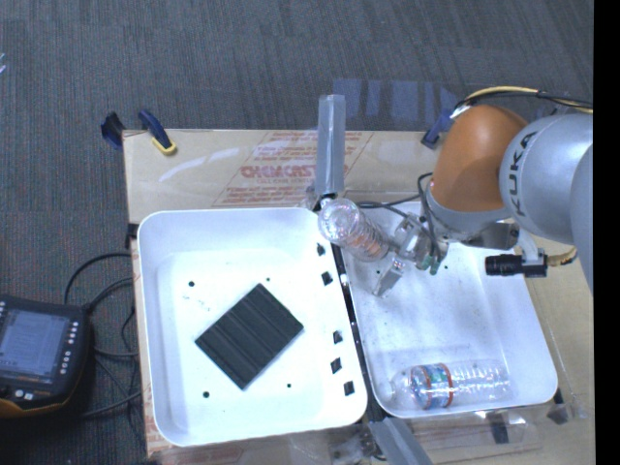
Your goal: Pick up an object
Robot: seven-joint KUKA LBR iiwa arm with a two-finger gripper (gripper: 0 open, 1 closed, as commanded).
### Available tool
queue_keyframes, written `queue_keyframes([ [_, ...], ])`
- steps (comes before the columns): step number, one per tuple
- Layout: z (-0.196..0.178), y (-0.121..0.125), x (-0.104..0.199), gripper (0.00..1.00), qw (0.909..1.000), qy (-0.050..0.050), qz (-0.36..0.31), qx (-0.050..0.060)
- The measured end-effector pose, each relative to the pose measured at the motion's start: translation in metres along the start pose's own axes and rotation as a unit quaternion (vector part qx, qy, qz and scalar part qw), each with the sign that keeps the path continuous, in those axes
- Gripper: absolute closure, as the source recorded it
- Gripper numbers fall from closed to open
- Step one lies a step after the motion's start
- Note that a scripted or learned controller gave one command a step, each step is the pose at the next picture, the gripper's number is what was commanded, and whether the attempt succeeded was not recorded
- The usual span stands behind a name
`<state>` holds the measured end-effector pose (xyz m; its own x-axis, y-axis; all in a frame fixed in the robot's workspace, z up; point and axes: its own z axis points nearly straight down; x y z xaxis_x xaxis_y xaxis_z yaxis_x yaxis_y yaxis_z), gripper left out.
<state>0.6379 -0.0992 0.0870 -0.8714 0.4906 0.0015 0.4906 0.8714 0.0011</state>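
Two clear plastic bottles and one dark ribbed mat (250,335) show; one bottle (350,227) lies between the gripper's (397,263) closed fingers, raised over the bins' shared edge, its long axis slanting up-left from the gripper; the other bottle (449,383) lies well below the gripper, lengthwise left-right.

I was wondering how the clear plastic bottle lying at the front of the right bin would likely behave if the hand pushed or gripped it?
The clear plastic bottle lies on its side and looks round, so a push would probably roll it along the right bin. It looks see-through and empty, so it is likely light and may crumple under a squeeze. Its smooth wall could slip from the hand.
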Motion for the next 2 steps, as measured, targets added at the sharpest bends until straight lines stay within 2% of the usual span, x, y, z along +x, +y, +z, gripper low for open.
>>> queue_keyframes([
  [1, 0.001, 0.0131, 0.0139, 0.0, 0.9994, 0.001, 0.035, 0.001],
  [2, -0.0079, 0.0091, 0.0115, 1.0, 0.9993, -0.001, 0.038, 0.004],
])
